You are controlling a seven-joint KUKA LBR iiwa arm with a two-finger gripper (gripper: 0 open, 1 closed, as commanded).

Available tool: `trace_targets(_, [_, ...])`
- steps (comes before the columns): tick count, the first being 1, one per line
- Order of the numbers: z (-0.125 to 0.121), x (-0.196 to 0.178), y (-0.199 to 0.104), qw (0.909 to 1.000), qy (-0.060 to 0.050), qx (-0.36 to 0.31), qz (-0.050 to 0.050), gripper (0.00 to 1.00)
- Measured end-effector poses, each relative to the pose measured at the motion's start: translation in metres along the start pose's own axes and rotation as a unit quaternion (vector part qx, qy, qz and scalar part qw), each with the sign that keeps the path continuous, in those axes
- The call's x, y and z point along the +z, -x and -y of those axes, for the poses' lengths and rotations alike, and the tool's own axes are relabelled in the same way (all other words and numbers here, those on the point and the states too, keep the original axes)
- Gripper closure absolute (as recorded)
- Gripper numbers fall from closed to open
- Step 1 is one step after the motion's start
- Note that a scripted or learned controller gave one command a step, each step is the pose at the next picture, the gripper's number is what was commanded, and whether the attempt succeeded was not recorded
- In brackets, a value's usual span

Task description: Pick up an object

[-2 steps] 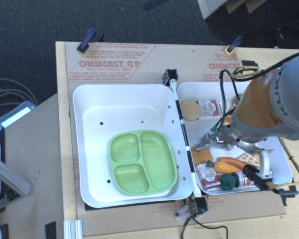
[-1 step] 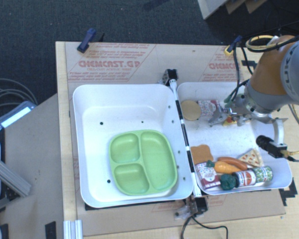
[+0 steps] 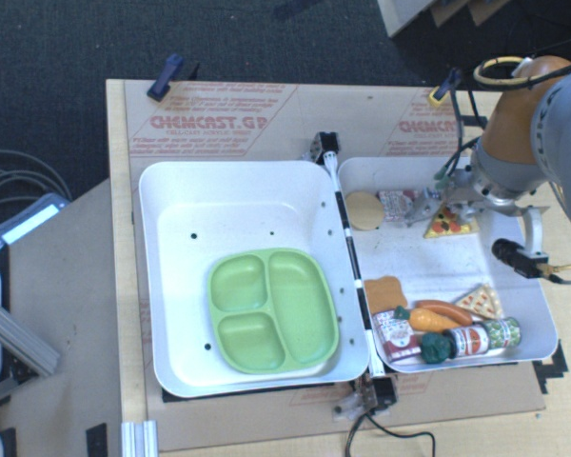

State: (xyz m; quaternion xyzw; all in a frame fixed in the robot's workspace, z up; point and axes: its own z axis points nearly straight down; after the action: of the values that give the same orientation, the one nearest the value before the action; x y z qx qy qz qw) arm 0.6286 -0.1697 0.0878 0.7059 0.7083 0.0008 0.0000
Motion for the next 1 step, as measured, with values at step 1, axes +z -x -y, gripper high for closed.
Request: trace_targets(1, [0.1278,-0.0811,0.0304,1.0000,0.000,0.002,0.001,0.00])
